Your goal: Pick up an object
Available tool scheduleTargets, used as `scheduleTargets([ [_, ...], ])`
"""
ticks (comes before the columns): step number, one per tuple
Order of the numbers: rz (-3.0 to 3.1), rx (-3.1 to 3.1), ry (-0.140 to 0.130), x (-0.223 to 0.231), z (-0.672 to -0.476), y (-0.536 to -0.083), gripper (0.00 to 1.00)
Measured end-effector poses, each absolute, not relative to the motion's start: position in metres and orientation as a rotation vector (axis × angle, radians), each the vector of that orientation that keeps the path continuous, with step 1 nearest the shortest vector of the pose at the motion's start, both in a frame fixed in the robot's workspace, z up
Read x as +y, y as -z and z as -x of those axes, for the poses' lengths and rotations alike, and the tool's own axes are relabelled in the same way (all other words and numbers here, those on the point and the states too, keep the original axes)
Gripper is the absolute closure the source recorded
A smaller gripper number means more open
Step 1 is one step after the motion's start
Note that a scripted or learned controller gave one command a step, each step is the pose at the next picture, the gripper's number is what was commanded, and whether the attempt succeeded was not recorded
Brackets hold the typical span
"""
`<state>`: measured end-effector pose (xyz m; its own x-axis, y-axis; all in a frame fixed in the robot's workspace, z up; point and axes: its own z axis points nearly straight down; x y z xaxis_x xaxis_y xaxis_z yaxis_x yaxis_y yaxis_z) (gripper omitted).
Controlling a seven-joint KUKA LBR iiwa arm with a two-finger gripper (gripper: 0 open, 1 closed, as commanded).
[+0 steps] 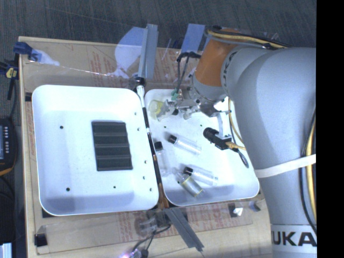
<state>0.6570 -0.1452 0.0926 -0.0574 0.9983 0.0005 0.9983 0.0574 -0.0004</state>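
Bench (75, 55) with two shallow white bins side by side. Left bin (59, 160): one dark ribbed rectangular slab (112, 145) lying flat near the middle, long side running away from me, well apart from every wall. Right bin (239, 183): a scatter of small things. Grey arm (279, 106) comes in from the right, orange band (212, 61) above the wrist, and hangs over the far end of this bin. Gripper (180, 107) is low over the far left corner. From here I cannot tell whether the jaws are open or closed, and nothing is plainly caught in them. Just beside the gripper, on its left and near the wall shared with the left bin, sits a pale yellowish clear piece (155, 108); whether the two touch I cannot tell. Nearer, around mid-bin, a clear tube with a black cap (184, 142) lies aslant on the floor, and a small black piece (158, 145) lies close to the shared wall. At the near end a second clear tube with a dark cap (200, 173) lies just beside a short metallic cylinder (191, 185), the pair close together, possibly touching. All of these rest on the bin floor.
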Motion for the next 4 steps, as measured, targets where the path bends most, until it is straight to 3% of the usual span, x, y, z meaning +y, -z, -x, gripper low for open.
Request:
scheduleTargets([
  [1,2.097,-2.337,-0.002,-0.187,-0.584,-0.143,0.0],
  [2,1.986,-2.427,-0.005,-0.129,-0.604,-0.091,0.0],
  [3,1.985,-2.444,-0.011,-0.114,-0.626,-0.094,0.0],
  [4,1.977,-2.445,-0.008,-0.112,-0.627,-0.103,1.0],
])
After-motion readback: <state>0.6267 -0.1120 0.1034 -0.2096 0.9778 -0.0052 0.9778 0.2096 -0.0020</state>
